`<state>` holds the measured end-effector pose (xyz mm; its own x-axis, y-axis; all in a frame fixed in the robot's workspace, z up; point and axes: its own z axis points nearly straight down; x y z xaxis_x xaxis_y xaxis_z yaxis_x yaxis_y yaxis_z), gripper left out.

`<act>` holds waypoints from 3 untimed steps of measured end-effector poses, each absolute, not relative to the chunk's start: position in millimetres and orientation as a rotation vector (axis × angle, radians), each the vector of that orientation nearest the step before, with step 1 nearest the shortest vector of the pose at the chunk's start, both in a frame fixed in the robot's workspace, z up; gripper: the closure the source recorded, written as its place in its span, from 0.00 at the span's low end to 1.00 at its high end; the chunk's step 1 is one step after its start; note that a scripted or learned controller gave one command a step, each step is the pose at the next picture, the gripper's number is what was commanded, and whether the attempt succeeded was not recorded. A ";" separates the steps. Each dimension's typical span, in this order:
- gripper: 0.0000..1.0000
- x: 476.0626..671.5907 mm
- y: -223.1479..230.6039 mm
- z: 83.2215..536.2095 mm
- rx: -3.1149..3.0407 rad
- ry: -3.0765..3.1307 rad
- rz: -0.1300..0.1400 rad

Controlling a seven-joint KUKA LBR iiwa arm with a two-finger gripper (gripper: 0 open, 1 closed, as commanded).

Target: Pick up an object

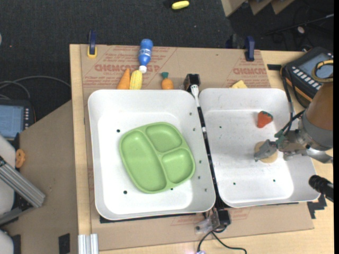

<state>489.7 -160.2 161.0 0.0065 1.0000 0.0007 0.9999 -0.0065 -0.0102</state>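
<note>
Bench: we look down at a slant on a cardboard-topped bench (79, 142) that carries two shallow white bins side by side.
Left bin: the left bin (100, 157) holds a green divided plate (156, 156) with three compartments, lying a little below the bin's middle.
Right bin: the right bin (233, 184) holds a red strawberry toy (264, 119) with a green top, toward two o'clock from the bin's middle, and a small tan object (265, 153) toward three o'clock.
Arm: we see the arm (323, 115) come in from three o'clock, over the right bin's right edge.
Gripper: the gripper (264, 150) sits low over the right bin with its tip on the tan object.
Fingers: we cannot tell whether they are spread or clenched, nor whether the tan object sits between them or just under them.
Strawberry and gripper: the strawberry lies apart from the gripper, at twelve o'clock from it.
Behind the bins: on the cardboard at twelve o'clock from the left bin we see a blue and white bottle (145, 52), a corn cob toy (136, 80) and a small carrot toy (167, 82).
</note>
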 end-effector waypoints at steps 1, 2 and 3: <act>0.00 531.1 -144.9 85.5 -2.228 -2.228 0.000; 1.00 531.0 -144.4 98.2 -2.230 -2.228 -0.006; 1.00 613.1 -158.4 226.9 -2.232 -2.239 -0.016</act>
